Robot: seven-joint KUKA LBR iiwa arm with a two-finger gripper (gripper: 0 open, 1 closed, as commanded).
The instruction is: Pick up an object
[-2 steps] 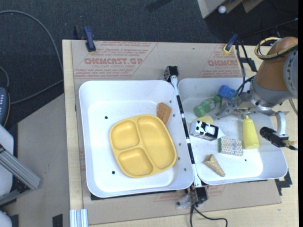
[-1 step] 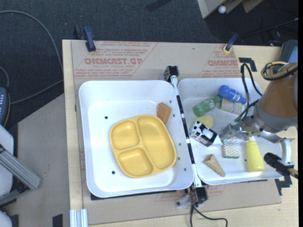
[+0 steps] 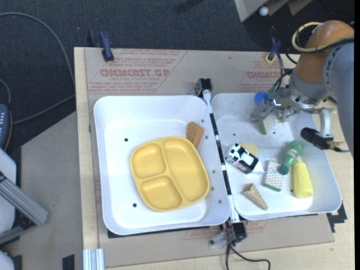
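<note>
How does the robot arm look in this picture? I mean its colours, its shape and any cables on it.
The arm is grey and rounded, with a bulging orange band above the wrist. A yellow cable loops beside that band. The gripper is metallic grey with thin fingers, and a small blue part sits beside it.

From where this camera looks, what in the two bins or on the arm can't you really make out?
- Fingers of the gripper: small and cluttered in the camera view; open or shut is unclear, as is anything between them.
- Black-and-white toy: too small to identify; it covers part of a yellow piece beneath.
- Brown cracker-like piece: partly behind the yellow divided plate.
- Arm: cut off by the right edge.
</note>
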